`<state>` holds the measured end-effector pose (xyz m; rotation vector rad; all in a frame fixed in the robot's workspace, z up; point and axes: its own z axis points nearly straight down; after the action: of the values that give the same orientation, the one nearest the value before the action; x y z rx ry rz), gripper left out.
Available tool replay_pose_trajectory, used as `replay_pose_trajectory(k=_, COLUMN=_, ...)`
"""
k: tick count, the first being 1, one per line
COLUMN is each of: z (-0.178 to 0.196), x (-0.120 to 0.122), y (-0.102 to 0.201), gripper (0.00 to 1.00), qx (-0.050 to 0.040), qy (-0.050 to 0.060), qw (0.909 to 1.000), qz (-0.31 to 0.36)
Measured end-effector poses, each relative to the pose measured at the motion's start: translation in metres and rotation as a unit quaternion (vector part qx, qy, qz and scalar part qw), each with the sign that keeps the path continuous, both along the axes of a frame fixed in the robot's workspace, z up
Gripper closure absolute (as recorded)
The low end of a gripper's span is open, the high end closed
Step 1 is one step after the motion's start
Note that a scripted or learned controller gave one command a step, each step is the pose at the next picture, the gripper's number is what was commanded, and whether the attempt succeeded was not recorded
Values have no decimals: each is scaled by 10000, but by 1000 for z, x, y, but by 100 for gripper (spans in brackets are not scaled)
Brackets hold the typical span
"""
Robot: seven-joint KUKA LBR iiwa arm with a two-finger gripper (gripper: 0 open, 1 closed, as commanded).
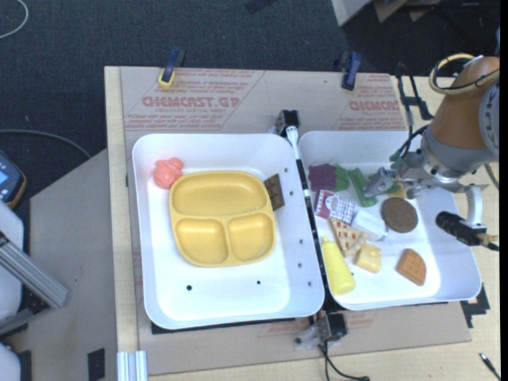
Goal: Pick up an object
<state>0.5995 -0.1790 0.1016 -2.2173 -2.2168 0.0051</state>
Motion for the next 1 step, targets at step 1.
replay_pose_trajectory(k=1, z=-14, x=2, y=1, gripper=0, qx=-6, qy=-41, qw=10000, qz=4)
